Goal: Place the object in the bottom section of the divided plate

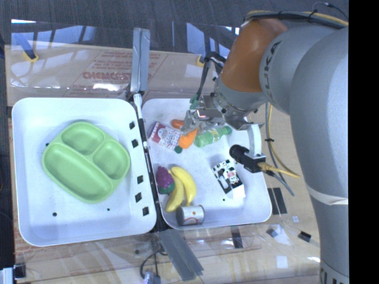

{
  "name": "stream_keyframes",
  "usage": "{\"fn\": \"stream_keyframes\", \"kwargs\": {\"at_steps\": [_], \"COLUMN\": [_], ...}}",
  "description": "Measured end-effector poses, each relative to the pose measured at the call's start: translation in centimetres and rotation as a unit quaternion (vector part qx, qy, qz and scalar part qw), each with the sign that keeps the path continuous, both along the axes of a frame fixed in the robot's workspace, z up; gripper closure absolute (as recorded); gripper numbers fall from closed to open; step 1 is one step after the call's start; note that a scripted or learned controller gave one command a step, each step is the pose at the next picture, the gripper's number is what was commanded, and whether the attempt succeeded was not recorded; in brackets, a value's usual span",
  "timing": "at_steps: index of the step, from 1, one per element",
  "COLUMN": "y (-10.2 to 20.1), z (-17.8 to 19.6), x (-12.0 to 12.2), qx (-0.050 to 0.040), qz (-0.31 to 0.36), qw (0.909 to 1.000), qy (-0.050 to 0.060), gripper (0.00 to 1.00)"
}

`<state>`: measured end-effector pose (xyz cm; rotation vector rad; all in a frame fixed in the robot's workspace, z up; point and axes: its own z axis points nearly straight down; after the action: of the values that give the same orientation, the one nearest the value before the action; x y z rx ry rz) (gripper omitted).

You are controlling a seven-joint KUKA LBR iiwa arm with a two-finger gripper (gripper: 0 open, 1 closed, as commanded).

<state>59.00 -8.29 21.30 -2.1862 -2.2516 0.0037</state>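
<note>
A green divided plate (86,160) is seen in the left bin (29,218), lying flat with its large section toward the lower left and two smaller sections toward the upper right; nothing is seen in any of its sections. A metal divider strip (140,61) is seen rising between the two bins at the far edge.

In the right bin (254,209), a small red-and-white packet (164,135) is found near the left wall. Just right of it, an orange carrot (186,139) is seen, with a green bottle (211,136) lying beside it. Lower down, a purple bunch of grapes (164,178) is touched by a yellow banana (180,187), and a small can (190,215) lies on its side just below the banana's end. Farther right, a black-and-white carton (227,176) is seen lying apart from the rest.

The gripper (198,120) is lowered over the carrot and the green bottle at the far side of the right bin. Whether the jaws are spread or pressed together cannot be told, as they are hidden by the wrist and the clutter beneath. The right part of the bin is overhung by the grey arm (308,99).
</note>
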Motion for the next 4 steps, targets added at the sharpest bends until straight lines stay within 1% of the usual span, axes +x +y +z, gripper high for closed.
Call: {"fn": "stream_keyframes", "kwargs": {"at_steps": [1,2,3,4], "y": [6.3,13.2,13.2,13.2], "z": [-2.2,0.6,0.6,1.5], "x": [-2.2,-5.3,-5.3,-5.2], "qx": [-0.0013,-0.0001,-0.0002,-0.0003], "qz": [0.046,0.162,0.162,0.163], "qw": [0.999,0.9868,0.9868,0.9866], "qy": [-0.001,-0.002,-0.002,-0.001], "gripper": [1.0,1.0,0.0,1.0]}}
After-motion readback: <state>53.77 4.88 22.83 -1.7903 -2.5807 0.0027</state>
